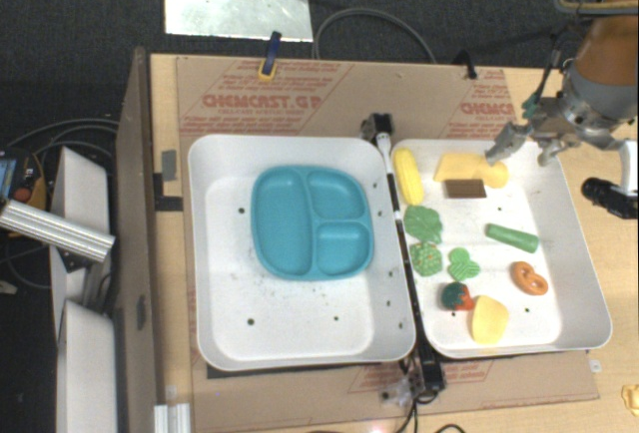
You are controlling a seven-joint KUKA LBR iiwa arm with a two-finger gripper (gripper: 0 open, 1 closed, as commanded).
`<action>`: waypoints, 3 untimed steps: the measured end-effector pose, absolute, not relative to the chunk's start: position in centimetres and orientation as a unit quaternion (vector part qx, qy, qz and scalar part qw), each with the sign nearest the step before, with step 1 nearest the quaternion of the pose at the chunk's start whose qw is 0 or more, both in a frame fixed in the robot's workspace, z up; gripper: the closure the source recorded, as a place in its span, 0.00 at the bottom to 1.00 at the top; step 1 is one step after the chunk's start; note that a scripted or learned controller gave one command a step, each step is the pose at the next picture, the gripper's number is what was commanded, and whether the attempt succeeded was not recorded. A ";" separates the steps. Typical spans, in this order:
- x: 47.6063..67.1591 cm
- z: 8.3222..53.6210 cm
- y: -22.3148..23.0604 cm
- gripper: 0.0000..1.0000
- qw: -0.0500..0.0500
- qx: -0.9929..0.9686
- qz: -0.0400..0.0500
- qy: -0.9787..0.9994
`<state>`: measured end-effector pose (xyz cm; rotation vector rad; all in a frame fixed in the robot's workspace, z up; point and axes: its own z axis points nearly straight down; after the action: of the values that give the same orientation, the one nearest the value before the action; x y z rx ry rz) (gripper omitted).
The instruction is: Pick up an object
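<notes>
Right now the gripper (523,144) hangs over the far edge of the right bin (569,221), near its far right corner, with its two fingers spread apart and nothing between them. Just under and beside it, in the far part of that bin, lie a pale yellow wedge (458,167), a small brown block (464,188) touching the wedge's near side, and a little yellow lump (496,175) that the left fingertip seems closest to. No single object is named by the task, so any of these would serve; I judge the wedge or the lump the handiest. They look like toy food: light, stiff, smooth-skinned and probably a bit slippery, not fragile. The wedge is best taken across its short sides, the lump across its middle. Counting the right bin: one yellow corn cob (406,175) along the left wall, three green leafy pieces (423,222) (426,258) (462,264) clustered near the middle, one green pod (512,237), one orange pretzel-shaped piece (528,278), one small red-and-green item (456,296), and one pale yellow rounded piece (489,319) toward the near edge, plus the wedge, block and lump: eleven in all. The left bin (225,221) carries a single blue divided plate (312,222) with three compartments, near its centre.
</notes>
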<state>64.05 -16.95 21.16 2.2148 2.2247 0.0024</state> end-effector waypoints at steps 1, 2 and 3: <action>66.9 9.7 -16.3 0.00 -0.001 0.705 0.000 0.709; 61.3 8.3 -12.8 0.00 -0.003 0.706 -0.001 0.708; 58.8 8.5 -11.6 0.00 -0.001 0.707 0.000 0.707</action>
<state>58.83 -11.57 8.45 2.2214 2.2230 -0.0002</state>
